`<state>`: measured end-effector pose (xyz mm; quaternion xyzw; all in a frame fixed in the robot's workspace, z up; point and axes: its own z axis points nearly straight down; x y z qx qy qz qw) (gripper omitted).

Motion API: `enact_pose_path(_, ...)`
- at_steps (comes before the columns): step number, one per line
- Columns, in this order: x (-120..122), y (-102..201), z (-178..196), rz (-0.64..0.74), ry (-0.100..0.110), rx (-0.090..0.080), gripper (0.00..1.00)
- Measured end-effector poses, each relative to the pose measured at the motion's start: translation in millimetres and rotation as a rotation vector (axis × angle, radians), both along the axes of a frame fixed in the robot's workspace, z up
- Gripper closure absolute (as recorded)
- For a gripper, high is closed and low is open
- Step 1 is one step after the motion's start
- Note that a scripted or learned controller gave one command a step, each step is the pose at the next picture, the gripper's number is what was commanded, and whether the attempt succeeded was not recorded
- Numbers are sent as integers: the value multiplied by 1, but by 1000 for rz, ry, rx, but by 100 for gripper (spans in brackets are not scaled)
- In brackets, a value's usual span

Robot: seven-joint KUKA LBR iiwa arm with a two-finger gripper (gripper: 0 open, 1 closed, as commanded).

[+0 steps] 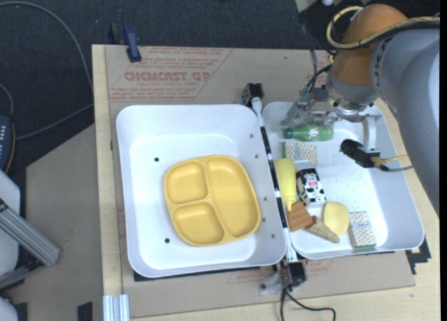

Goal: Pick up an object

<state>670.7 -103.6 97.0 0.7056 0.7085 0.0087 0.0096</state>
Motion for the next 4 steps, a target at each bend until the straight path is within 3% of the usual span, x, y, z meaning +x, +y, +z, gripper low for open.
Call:
enact_pose_path(1,4,8,0,-2,-3,-10,0)
enact_pose_path(4,-7,6,0,-4,-2,-7,0)
